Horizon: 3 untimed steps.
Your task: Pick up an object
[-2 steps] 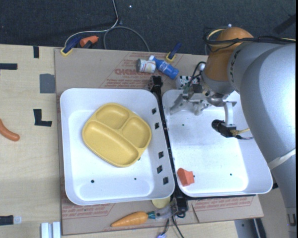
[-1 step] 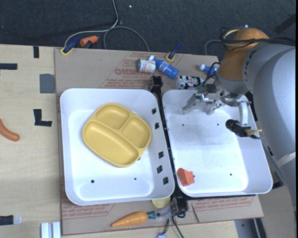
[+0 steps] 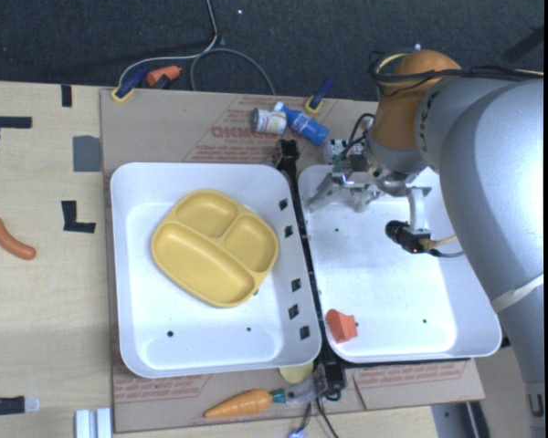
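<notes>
My gripper [image 3: 341, 195] hangs over the far left corner of the right bin [image 3: 438, 336], under the orange wrist band. Its two grey fingers are spread, one finger [image 3: 320, 194] pointing toward the divider, and only white bin floor shows between them. A small orange-red block [image 3: 341, 325] lies at the near left of the same bin, well away from the gripper. A yellow divided plate [image 3: 215, 246] rests in the middle of the left bin [image 3: 142, 336].
A blue and white bottle [image 3: 290, 120] lies on the cardboard behind the bins. A toy carrot [image 3: 239, 404] sits in front of them, and a toy sausage [image 3: 11, 238] lies on the bench at far left. A black cable [image 3: 411, 237] hangs beside the wrist.
</notes>
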Available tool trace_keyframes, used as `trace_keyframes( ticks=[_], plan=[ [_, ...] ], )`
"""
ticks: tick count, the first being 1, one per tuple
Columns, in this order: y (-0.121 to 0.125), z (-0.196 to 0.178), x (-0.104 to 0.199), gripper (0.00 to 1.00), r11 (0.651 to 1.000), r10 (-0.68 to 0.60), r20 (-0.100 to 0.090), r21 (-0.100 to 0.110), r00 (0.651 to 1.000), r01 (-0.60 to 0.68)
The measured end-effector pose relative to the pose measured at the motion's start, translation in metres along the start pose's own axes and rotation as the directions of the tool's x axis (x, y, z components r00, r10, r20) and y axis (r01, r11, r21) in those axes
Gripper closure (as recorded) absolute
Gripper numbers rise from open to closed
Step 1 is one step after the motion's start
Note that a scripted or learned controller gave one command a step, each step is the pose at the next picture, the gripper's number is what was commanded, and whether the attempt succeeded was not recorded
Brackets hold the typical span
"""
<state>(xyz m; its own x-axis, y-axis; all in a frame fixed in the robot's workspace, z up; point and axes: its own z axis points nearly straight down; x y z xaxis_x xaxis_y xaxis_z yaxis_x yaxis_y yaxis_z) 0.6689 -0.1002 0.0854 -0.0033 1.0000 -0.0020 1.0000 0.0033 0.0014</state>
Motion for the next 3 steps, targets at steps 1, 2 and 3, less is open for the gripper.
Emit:
trace_keyframes(
  ticks=[1, 2, 3],
  plan=[
    [-0.009, -0.008, 0.002, 0.0, 1.0, 0.003, 0.0, 0.003, 1.0, -0.003],
    [0.0, 0.0, -0.036, 0.0, 1.0, 0.003, -0.002, -0.001, 1.0, -0.003],
    [-0.025, -0.001, 0.006, 0.0, 1.0, 0.001, 0.001, 0.0, 1.0, -0.001]
  ],
)
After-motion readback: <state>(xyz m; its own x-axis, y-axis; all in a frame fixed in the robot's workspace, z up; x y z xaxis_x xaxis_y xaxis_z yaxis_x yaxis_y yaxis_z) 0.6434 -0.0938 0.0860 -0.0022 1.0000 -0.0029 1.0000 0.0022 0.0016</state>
